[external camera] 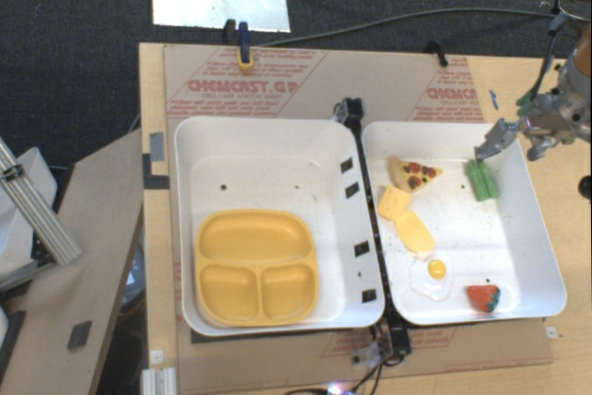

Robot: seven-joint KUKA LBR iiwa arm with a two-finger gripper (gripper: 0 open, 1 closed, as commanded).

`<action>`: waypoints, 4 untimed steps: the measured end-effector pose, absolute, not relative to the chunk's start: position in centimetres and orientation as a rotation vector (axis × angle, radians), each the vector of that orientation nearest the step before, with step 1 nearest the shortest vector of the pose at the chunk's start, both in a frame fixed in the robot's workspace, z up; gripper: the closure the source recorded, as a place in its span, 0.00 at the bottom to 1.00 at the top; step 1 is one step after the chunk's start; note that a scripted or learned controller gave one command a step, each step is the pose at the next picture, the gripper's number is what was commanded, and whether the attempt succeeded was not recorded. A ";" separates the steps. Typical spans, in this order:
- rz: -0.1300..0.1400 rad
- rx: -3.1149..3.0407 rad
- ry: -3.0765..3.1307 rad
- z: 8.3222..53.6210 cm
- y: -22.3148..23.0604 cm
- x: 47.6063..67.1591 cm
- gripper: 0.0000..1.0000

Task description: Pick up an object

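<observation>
The sheet [277, 83] under both bins reads "CHEMCAST GP" in red, along the desk's far edge. The gripper [499, 141] hangs over the right bin's [546, 264] far edge, right by the green piece [482, 179]. Can't tell whether its jaws are open or closed.

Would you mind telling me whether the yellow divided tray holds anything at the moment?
Empty. All three compartments of the yellow tray show bare yellow plastic.

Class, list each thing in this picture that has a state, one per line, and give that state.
Yellow plastic divided tray: flat in left white bin.
Pizza slice toy: lying flat.
Green stick-shaped toy: lying in right white bin, below gripper.
Fried egg toy: yolk up.
Red strawberry toy: on its side.
</observation>
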State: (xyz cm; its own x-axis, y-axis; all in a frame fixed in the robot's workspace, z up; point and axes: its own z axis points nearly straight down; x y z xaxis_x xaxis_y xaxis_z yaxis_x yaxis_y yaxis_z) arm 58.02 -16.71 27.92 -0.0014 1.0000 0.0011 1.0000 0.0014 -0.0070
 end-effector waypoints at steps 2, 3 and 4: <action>0.002 -2.220 -2.222 24.2 -16.9 58.1 0.00; 0.002 -2.219 -2.222 19.6 -16.6 58.9 0.00; 0.002 -2.221 -2.220 14.4 -17.1 59.7 0.00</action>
State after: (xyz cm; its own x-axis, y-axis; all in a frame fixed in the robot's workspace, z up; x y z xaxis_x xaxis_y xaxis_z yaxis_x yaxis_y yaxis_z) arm 59.72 -17.15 14.39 0.0002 1.0000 0.0001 1.0000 -0.0002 -0.0021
